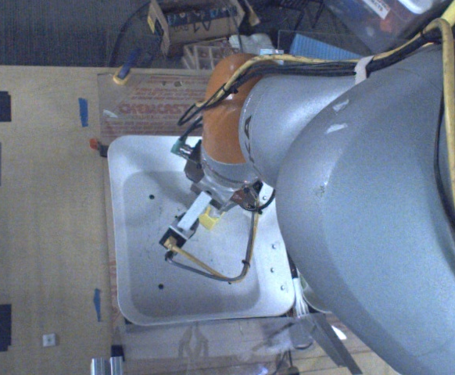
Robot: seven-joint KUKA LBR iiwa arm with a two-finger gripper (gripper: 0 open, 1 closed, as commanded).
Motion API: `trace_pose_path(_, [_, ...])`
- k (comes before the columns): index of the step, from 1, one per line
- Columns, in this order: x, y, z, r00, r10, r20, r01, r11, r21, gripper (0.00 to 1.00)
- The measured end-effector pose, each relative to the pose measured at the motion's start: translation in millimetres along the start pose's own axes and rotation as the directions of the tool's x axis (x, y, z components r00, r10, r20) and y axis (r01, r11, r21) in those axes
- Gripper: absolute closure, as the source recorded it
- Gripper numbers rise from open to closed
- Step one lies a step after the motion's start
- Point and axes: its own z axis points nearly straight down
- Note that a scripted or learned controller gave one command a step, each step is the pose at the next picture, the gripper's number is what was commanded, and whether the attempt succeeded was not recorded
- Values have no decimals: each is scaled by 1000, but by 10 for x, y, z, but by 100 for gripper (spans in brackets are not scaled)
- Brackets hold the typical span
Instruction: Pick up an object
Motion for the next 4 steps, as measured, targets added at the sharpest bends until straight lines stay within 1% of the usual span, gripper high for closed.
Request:
trace_pose_path(1, [104, -148, 671, 897, 441, -9, -441, 897, -1, 100])
trace_pose_path(2, [413, 216, 421, 905, 424, 43, -425, 905, 31, 100])
trace_pose_path(3, [494, 500, -651, 836, 548, -6, -548, 837, -1, 100])
trace_pose_path(4, [651, 330, -562, 689, 725, -6, -725, 689, -1, 100])
